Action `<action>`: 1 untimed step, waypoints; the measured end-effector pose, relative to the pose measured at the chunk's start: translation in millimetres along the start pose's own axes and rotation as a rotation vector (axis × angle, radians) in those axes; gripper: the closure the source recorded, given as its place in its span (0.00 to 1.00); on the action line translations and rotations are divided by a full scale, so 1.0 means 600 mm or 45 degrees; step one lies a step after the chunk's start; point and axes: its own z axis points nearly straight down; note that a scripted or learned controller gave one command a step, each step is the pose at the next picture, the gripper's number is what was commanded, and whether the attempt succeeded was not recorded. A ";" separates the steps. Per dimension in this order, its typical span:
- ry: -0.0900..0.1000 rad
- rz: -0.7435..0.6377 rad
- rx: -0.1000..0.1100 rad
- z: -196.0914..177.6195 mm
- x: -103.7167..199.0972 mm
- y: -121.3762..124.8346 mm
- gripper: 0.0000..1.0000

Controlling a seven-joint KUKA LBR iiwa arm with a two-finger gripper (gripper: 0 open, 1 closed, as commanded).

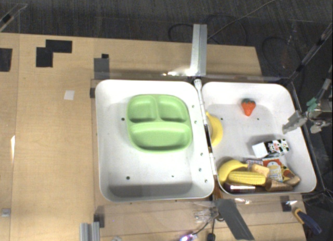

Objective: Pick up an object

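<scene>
The right bin (270, 90) holds a small red strawberry toy (248, 106) near its back. A yellow piece (215, 129) leans against the bin's left wall. Piled in the front corner are a banana (229, 168), a corn cob (246, 177), a white box (259, 149), a black-and-white carton (276, 146), an orange packet (274, 168) and a brown stick-shaped item (283, 184). My gripper (304, 120) sits at the bin's right rim, partly cut off by the view's edge. It is above and to the right of the cartons, and nothing shows in its grasp.
The left bin (112, 156) carries a green divided plate (157, 122). A metal post (199, 50) stands behind the wall shared by the two bins. Cables (283, 52) lie on the dark floor at the back right. Wooden bench top (47, 141) extends to the left.
</scene>
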 end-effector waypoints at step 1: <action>0.000 -0.031 -0.002 0.213 0.073 -0.010 0.00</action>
